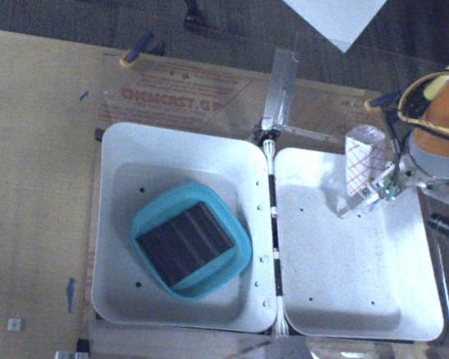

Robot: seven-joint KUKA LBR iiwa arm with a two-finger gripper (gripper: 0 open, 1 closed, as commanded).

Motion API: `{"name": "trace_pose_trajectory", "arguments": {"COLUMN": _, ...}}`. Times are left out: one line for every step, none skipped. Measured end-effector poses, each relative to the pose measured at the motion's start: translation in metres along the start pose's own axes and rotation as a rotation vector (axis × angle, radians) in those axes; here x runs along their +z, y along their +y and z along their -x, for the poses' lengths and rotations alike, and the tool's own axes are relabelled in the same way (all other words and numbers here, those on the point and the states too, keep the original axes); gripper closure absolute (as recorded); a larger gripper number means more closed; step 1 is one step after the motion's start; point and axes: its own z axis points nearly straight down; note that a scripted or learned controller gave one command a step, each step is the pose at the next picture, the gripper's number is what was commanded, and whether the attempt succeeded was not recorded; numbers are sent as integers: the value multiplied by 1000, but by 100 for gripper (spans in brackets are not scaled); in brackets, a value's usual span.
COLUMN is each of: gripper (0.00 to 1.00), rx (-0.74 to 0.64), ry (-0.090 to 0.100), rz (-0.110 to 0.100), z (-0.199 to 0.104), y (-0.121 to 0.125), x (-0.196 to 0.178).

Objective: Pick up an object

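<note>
Seemingly hand [372,189] touching red-checked carton [361,162]

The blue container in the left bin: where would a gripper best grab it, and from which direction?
Probably its raised rim, from straight above. The blue container lies flat and open side up in the left bin, turned diagonally, with a dark ridged insert filling its middle. One finger could go outside the rim, the other just inside. The corner nearest the bin divider looks easiest.
</note>
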Motion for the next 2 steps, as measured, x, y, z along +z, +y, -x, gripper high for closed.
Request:
{"name": "trace_pose_trajectory", "arguments": {"gripper": 0, "rx": 40, "ry": -14, "rz": 0, "z": -65, "y": 45, "x": 2}}
{"name": "trace_pose_trajectory", "arguments": {"gripper": 0, "rx": 39, "ry": -13, "rz": 1, "z": -66, "y": 45, "x": 2}}
